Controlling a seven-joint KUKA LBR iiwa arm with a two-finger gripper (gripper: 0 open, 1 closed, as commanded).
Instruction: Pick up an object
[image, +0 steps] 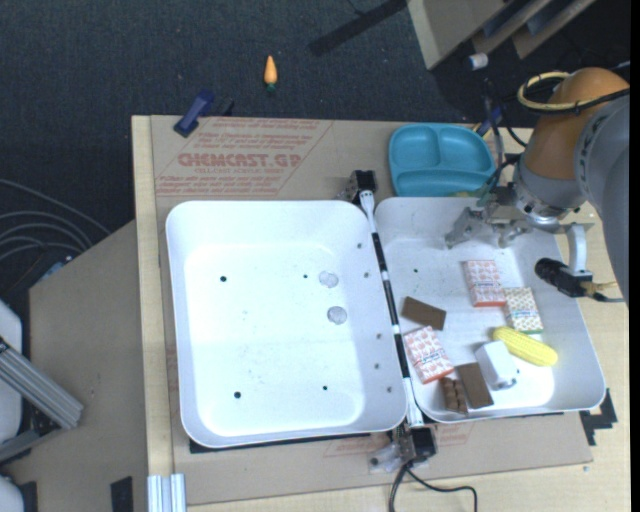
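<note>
Red-and-white printed packet (483, 281) lies flat in the right white bin (430, 225), long axis running toward the near rim. Two-finger gripper (487, 226) hangs just beyond it at the bin's far side; finger state cannot be told. Packet sits nearest, directly bench-front of the tool.

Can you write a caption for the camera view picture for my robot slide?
Robot gripper hovers at the far end of the right bin, above snack packets and a yellow toy corn.
</note>
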